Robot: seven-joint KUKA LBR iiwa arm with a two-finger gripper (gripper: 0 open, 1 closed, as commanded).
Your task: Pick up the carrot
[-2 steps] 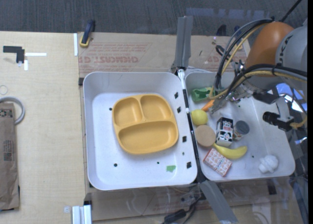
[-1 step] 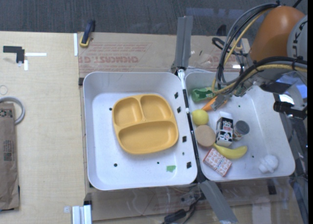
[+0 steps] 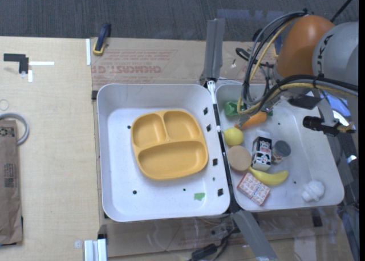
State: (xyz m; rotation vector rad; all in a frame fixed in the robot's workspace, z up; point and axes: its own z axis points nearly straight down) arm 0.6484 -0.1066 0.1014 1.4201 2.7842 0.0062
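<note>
Carrot (image 3: 253, 120) in right bin (image 3: 319, 157) beside lemon (image 3: 233, 136), gripper (image 3: 258, 106) above it, grip impossible to tell, cardboard (image 3: 134, 63) lettering reversed, unreadable, yellow plate (image 3: 169, 143) in left bin (image 3: 114, 157).

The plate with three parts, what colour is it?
Yellow-orange, seen in the camera view: the plate in the left bin.

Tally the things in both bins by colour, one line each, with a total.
Yellow: 3 (divided plate, lemon, banana)
Orange: 1 (carrot)
Green: 2 (green item, small scrap)
White: 2 (crumpled lump, carton)
Tan: 1 (round disc)
Red-patterned: 1 (packet)
Grey: 1 (can)
Total: 11
</note>
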